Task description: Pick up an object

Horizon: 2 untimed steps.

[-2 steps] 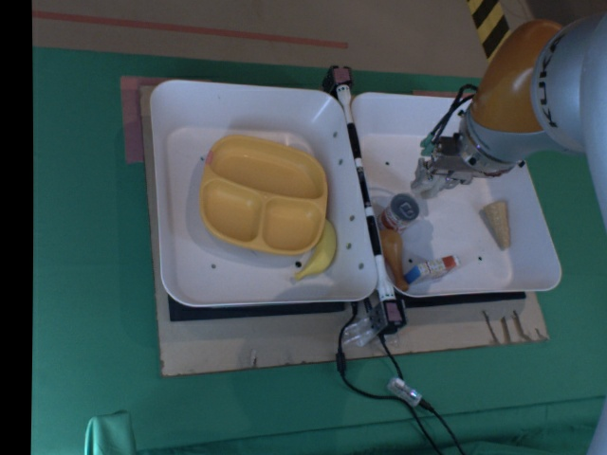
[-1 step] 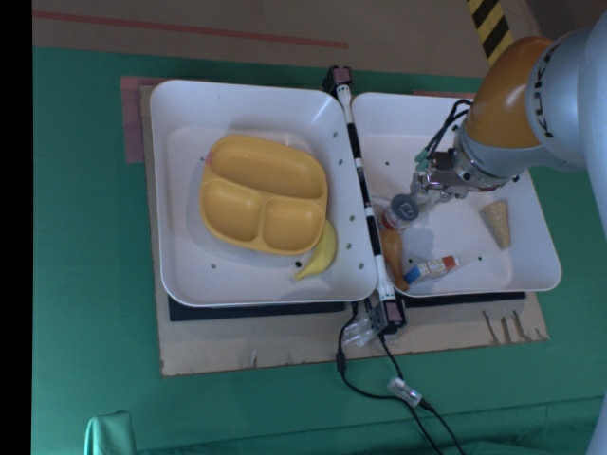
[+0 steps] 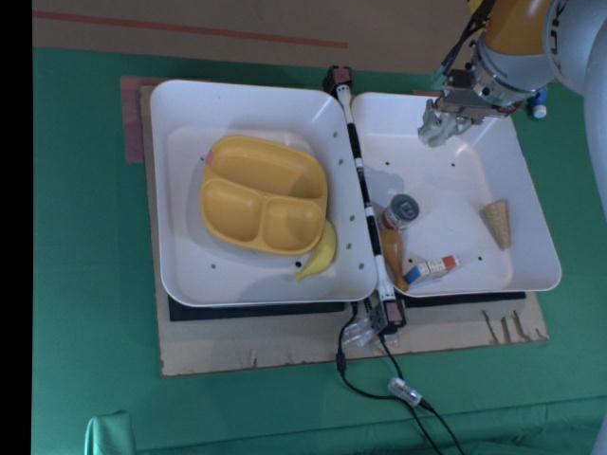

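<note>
Two white bins sit side by side on the bench, and we go through them from the left. We find the left bin (image 3: 180, 121) holding a yellow divided plate (image 3: 263, 195) with a banana (image 3: 321, 252) touching its lower right corner. We judge the banana awkward to take: it lies in the narrow gap between the plate and the bin wall, and a finger coming down there could strike either one.

We find the likelier targets in the right bin (image 3: 531, 207). A small bottle (image 3: 391, 245) lies along the left wall with its grey cap pointing up the view, and a small coloured carton (image 3: 433, 268) rests just beside its lower end. We expect a descent on either to nudge the other, or to jam against the wall. A waffle cone (image 3: 496, 223) lies alone near the right wall; its taper may let it squirt free under pressure.

We place the gripper (image 3: 442, 127) above the bin's bare upper part, holding nothing, well apart from every object; whether it is spread we cannot tell.
</note>
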{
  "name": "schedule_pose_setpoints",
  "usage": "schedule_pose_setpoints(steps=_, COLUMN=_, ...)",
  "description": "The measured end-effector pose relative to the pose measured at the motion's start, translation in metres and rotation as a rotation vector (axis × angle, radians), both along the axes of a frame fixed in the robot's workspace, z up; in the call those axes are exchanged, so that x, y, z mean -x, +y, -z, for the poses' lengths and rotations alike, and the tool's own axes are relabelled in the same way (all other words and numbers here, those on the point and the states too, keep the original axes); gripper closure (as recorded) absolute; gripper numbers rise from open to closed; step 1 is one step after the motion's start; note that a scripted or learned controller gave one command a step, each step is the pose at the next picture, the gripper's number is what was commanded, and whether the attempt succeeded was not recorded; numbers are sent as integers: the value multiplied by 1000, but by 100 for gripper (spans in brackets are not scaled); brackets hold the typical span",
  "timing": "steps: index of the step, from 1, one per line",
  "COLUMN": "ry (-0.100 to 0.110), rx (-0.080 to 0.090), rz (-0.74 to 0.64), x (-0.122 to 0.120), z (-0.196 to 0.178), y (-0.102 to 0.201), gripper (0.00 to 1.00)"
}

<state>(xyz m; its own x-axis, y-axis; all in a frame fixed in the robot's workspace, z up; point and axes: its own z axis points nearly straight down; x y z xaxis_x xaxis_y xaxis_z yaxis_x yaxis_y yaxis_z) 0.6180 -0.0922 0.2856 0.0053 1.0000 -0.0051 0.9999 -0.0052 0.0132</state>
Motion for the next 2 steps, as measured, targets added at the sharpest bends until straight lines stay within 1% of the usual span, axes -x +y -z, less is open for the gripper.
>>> schedule_pose_setpoints(steps=1, ry=0, rx=-2, rz=-3, x=-69, z=-18, y=91, gripper=100)
schedule_pose_setpoints(steps=2, ry=-2, rx=-1, rz=1, x=-79, z=-71, y=58, gripper=100)
